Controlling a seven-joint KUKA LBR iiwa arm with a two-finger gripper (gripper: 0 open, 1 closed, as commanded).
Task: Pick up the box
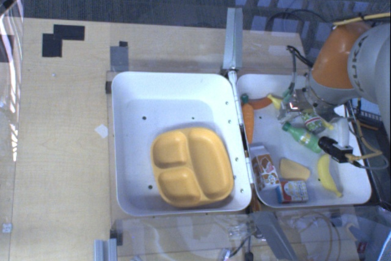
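Box [266, 169]: lying flat, right bin [360, 192], front left corner, beside cheese wedge [294, 169]. Pincer [297, 104]: above bin's far side, near green bottle [303, 134]; finger state seemingly obscured, cannot tell.

You've got two bins side by side: left bin [128, 150] holds a compartment tray [192, 165] toward its near edge. Right bin [360, 192] holds a box [266, 170] at near left, carrot [248, 122] behind it, bottle [303, 135] mid, banana [328, 175] right.
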